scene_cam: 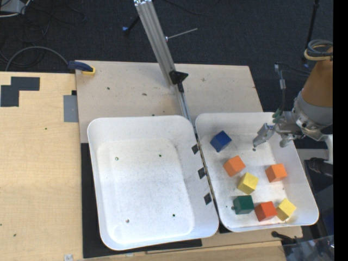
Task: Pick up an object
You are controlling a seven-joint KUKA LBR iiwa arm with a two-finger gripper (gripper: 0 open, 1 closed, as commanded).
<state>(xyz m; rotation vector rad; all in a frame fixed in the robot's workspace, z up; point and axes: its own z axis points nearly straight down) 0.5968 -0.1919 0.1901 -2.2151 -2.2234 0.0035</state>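
- The gripper (274, 136) hangs over the right bin (304, 213) near its 2 o'clock corner, entering from the right edge of the camera view.
- Its two fingers look spread apart, one reaching left toward 9 o'clock and one shorter beside it, with nothing between them; the view is coarse here, so the width of the gap is uncertain.
- A blue cube (221, 141) sits at about 10 o'clock in the right bin, to the left of the gripper and apart from it.
- An orange cube (234, 166) lies just below the blue one, near the bin's centre.
- A yellow cube (248, 183) rests just beside it at 5 o'clock.
- A second orange cube (276, 172) lies below the gripper, toward 3 o'clock in the bin.
- Along the 6 o'clock edge stand a green cube (243, 204), a red cube (265, 211) and a second yellow cube (286, 209), the last two touching or nearly so.
- The left bin (103, 145) lies beside the right one on the table (130, 88).
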